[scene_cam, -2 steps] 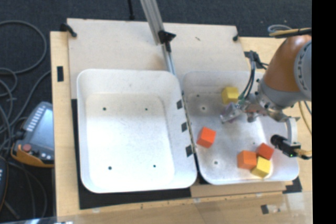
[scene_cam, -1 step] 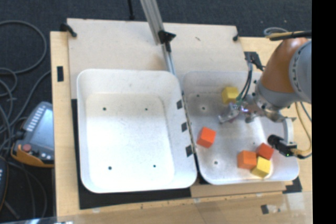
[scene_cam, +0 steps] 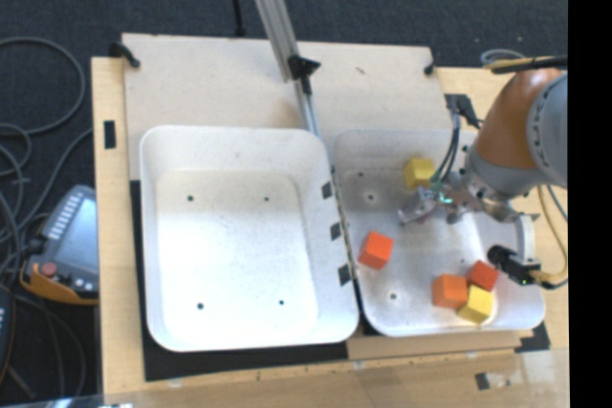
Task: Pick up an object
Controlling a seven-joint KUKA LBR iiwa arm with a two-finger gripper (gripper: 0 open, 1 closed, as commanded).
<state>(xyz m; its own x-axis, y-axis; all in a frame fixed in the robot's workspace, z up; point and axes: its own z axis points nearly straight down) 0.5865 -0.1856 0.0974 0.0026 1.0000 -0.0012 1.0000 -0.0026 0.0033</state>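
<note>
Yellow cube (scene_cam: 418, 173) in the right bin (scene_cam: 382, 315): we take this block as the likeliest object of the pick, since it lies nearest the pincer (scene_cam: 427, 205). It rests on the bin floor toward the far side, and we place it just up and slightly left of the pincer tips, near them but apart; nothing lies between the tips. Whether the pincer is parted or closed we cannot tell at this scale. The block's faces sit roughly square to the bin walls, so we see no long axis to favour. Moving outward, the orange cube (scene_cam: 377, 250) lies below and left of the pincer, near the bin's left wall. A cluster of three blocks (scene_cam: 466, 291), two orange-red and one yellow, sits at the near right corner, well apart. The left bin (scene_cam: 153, 148) lies beside it on the tabletop (scene_cam: 210, 81).
</note>
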